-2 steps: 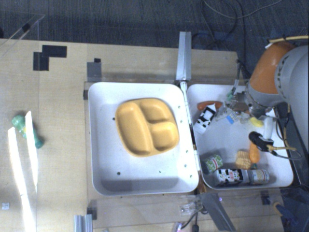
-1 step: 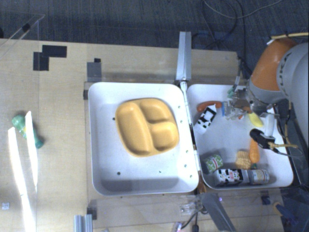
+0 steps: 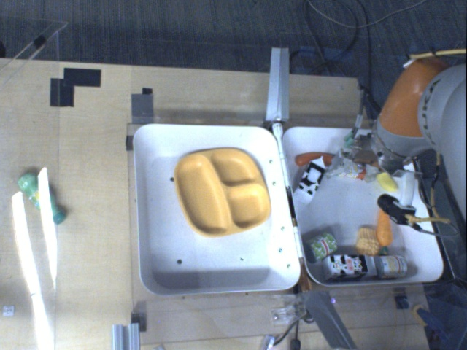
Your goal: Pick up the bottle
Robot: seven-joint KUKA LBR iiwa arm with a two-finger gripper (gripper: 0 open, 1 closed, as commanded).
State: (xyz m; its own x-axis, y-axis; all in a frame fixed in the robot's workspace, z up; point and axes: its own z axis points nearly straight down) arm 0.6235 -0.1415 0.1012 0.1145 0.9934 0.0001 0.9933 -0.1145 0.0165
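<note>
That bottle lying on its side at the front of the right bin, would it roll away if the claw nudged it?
Probably. The bottle lies on its side and looks round, so a sideways nudge might roll it. The bin wall just beside it should stop it soon. Its surface looks smooth, so it may slip in a grip.

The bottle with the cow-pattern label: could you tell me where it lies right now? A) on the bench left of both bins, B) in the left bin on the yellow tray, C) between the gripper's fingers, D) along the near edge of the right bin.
D: the bottle lies on its side along the near wall of the right bin, apart from the yellow tray.
</note>
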